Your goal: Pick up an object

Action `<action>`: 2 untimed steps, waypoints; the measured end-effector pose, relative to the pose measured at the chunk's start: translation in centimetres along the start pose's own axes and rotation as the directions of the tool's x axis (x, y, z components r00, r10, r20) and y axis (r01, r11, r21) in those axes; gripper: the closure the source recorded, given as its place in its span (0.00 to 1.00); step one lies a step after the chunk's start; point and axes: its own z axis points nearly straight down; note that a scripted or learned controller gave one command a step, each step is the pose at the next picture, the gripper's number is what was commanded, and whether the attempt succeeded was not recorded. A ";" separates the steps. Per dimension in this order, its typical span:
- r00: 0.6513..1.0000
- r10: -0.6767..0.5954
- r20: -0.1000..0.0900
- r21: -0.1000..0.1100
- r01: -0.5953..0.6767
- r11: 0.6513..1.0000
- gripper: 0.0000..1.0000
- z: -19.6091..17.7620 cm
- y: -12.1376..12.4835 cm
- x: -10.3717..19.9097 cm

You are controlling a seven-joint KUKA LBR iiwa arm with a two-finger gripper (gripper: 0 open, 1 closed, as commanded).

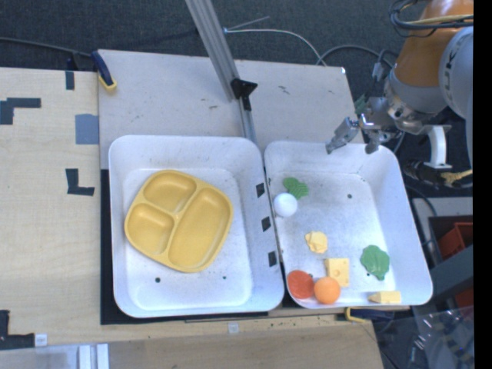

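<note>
Gripper (355, 138) hangs over the far rim of the right bin (407, 206), jaws spread apart and holding nothing. I pick the white ball (285, 204), near that bin's left wall beside a green piece (295, 187). Looks light, smooth, prone to roll; I'd pinch across its middle

Two white bins: the left bin (123, 206) and the right bin (400, 206); one yellow divided plate (179, 220); two green leafy pieces (294, 187) (375, 260); one white ball (285, 204); three yellow pieces (316, 242) (337, 270) (386, 297); one red piece (300, 284); one orange ball (327, 290).
</note>
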 end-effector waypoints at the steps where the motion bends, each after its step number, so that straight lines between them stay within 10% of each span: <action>1: 1.000 -0.003 -0.005 0.009 0.003 1.000 0.00 7.8 -2.6 6.2; 2: 1.000 0.007 0.002 0.002 -0.007 1.000 0.00 13.6 -2.1 -2.4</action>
